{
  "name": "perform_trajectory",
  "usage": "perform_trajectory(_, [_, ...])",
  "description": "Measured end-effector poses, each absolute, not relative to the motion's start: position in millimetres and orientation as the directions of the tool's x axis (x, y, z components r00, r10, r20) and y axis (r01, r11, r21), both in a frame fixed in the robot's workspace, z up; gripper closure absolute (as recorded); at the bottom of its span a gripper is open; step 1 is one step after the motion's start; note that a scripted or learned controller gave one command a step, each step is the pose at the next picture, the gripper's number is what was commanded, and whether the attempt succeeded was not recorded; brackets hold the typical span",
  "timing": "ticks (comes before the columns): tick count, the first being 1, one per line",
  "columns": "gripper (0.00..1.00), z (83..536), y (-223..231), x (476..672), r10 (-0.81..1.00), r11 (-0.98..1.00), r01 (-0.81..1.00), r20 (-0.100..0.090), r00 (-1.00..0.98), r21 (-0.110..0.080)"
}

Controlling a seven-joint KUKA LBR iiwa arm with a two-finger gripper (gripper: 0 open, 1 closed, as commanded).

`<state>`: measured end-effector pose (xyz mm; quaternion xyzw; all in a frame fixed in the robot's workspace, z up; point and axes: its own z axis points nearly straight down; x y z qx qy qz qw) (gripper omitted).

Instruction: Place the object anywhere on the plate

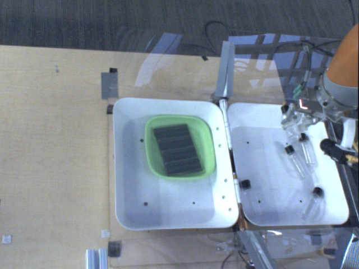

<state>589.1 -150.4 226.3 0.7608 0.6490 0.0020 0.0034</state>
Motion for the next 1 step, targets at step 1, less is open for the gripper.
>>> perform_trajectory(1, [0.0,226.4,-150.4,589.1,0.987,-0.158,0.987,-0.001,0.158,0.008])
